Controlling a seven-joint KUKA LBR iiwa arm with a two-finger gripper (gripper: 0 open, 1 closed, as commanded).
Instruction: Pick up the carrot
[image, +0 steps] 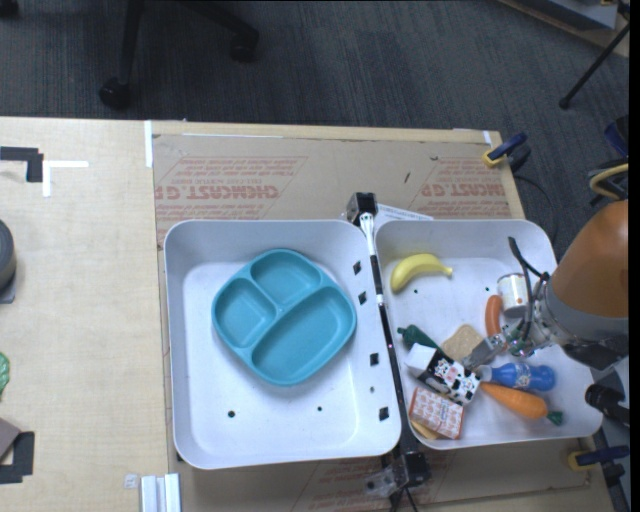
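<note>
Carrot (513, 400) is sitting on the floor of the right bin (470, 236), down near its front edge at about 5 o'clock, lying flat with the green tip pointing right. So I'd say the pick hasn't happened yet, nothing's been lifted.

Just behind it is a blue toy (523, 376), practically touching the carrot. At roughly 9 o'clock from the carrot there's a black-and-white spotted thing (450, 378) and a printed card-like box (437, 412) by the front-left corner.

Gripper (510, 340) hangs just above and behind the carrot, near a tan slice of bread (462, 342) and an orange-red sausage-looking piece (493, 314). Honestly can't tell if the fingers are spread or closed, it's a blurry tangle of metal. Nothing I can make out between them.

Further back, a banana (419, 269) at the bin's 11 o'clock. Left bin (190, 400) has a teal divided plate (285, 316).

Left to do: get over the carrot, come down, close, lift. Basically everything.
</note>
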